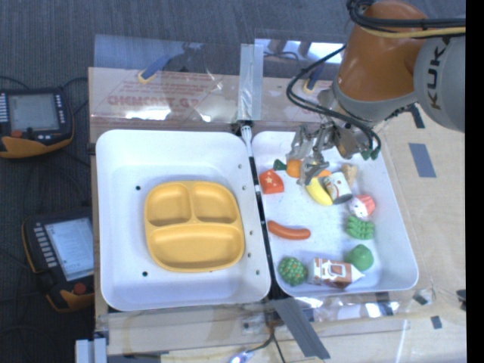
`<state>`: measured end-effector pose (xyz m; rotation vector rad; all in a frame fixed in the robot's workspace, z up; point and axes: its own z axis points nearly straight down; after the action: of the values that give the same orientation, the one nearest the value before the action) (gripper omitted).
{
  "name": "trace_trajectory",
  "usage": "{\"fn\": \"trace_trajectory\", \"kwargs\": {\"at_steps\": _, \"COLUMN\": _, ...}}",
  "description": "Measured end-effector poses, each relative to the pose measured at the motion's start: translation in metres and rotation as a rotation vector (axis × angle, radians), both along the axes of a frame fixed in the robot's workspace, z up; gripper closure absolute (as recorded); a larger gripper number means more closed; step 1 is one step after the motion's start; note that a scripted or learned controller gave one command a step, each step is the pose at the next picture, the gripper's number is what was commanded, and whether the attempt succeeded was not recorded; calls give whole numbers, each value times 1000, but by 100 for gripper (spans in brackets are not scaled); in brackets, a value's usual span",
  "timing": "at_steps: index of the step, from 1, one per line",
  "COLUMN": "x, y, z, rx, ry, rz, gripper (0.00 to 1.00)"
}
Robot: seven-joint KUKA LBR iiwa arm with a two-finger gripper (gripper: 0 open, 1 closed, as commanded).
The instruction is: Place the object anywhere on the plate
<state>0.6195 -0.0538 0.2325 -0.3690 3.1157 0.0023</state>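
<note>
I see the arm [408,51] reaching in over the right bin [401,233], gripper [311,161] low over the bin's far-left area. Fingers look slightly parted, tips down among the items there; nothing is clearly between them, so I read it as not holding anything (cluttered spot, hard to be sure).

Right bin contents:
- strawberry [271,181] at the left wall, far half
- small orange piece [294,168] just beside the fingertips
- banana [318,191] right under the gripper, touching a small can [338,187]
- red-and-white item [364,205] toward the right wall
- light green bumpy piece [360,227] just near of it
- hot dog [288,231] mid-bin, near the left wall, lying flat
- broccoli [291,270] in the near-left corner
- small carton [331,272] along the near edge, on its side
- green pepper [361,257] toward the near-right corner, just beside the carton

Left bin [121,203] carries the yellow plate [195,225], three compartments, sitting roughly centred, well apart from the gripper. I can't tell which object is the target; all of them are in the right bin, none on the plate.
</note>
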Motion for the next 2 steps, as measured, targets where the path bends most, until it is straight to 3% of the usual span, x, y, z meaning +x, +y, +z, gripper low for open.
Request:
{"fn": "trace_trajectory", "kwargs": {"at_steps": 1, "x": -30, "y": 58, "z": -49, "rx": -1, "ry": 3, "rz": 53, "gripper": 100}}
{"fn": "trace_trajectory", "kwargs": {"at_steps": 2, "x": -73, "y": 110, "z": -49, "rx": -2, "ry": 3, "rz": 196, "gripper": 100}}
